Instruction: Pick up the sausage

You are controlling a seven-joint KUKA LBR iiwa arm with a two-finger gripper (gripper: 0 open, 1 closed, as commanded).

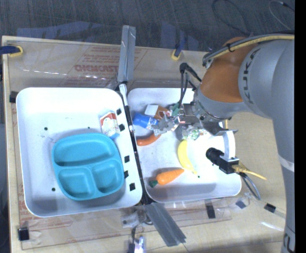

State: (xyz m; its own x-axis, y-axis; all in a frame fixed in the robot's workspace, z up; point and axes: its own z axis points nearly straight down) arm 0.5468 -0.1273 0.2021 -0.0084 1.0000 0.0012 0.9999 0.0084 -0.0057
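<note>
the gripper [170,121] hangs over the right bin's clutter, finger state i cannot tell, with the curved orange-red plastic sausage [147,139] just below-left; crowding by the blue can [142,122] could spoil the grasp.

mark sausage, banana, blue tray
sausage [146,139]: camera view, middle of its visible orange-red length.
banana [184,156]: camera view, mid-curve.
blue tray [88,165]: camera view, central divider.

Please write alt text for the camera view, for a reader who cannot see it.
The grey arm's gripper hangs low over the right bin, above an orange-red sausage by the divider. A banana and a carrot also lie there. The left bin holds a blue compartment tray.
</note>
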